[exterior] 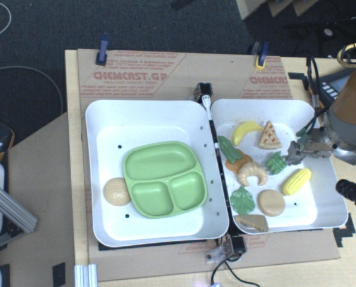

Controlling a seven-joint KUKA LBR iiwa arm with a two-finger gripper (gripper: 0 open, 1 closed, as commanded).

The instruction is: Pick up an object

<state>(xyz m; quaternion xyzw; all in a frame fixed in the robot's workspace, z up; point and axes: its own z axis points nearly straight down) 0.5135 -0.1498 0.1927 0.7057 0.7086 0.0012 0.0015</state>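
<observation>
- A single fixed camera sits above the counter [166,70] and looks down on it at a slant.
- The far edge of the counter lies toward the top of the view, with dark floor beyond it; the near edge lies at the bottom.
- Both white bins fit whole in the view, the left bin [100,160] and the right bin [324,202] side by side near the middle.
- The camera stands far enough off to take in the counter's left corner and some floor around it.
- The arm [348,115] enters from the view's right edge, partly cut off there.
</observation>
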